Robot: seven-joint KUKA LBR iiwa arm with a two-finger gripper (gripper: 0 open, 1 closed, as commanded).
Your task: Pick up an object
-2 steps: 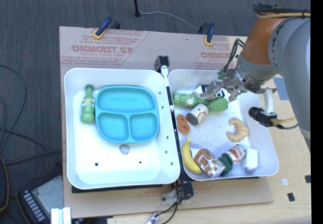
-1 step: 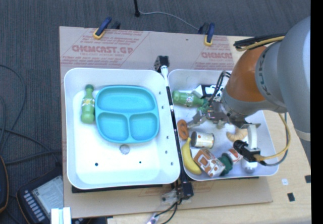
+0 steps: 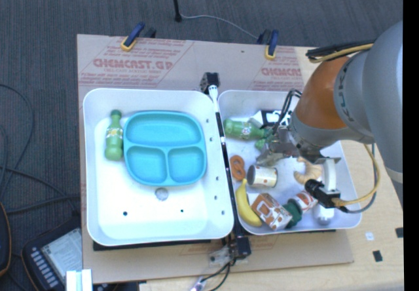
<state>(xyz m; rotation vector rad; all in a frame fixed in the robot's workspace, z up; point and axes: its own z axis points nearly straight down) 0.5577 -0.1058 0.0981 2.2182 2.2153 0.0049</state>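
My gripper (image 3: 273, 147) hangs low over the middle of the right bin (image 3: 349, 199), with the grey and orange arm reaching in from the right. Just left of it lies a green bottle (image 3: 239, 128) on its side. Directly below it rests a small cream can (image 3: 263, 177). An orange ring-shaped piece (image 3: 237, 166) lies by the bin's left wall. A banana (image 3: 244, 204) curves along the lower left, next to a brown and white carton (image 3: 270, 211). The arm hides the objects beneath it.
The left bin (image 3: 131, 217) holds a blue divided plate (image 3: 163, 147), a green bottle (image 3: 114, 135) by its left wall and a small grey disc (image 3: 161, 194). The bins' shared wall (image 3: 221, 152) runs close to the gripper's left.
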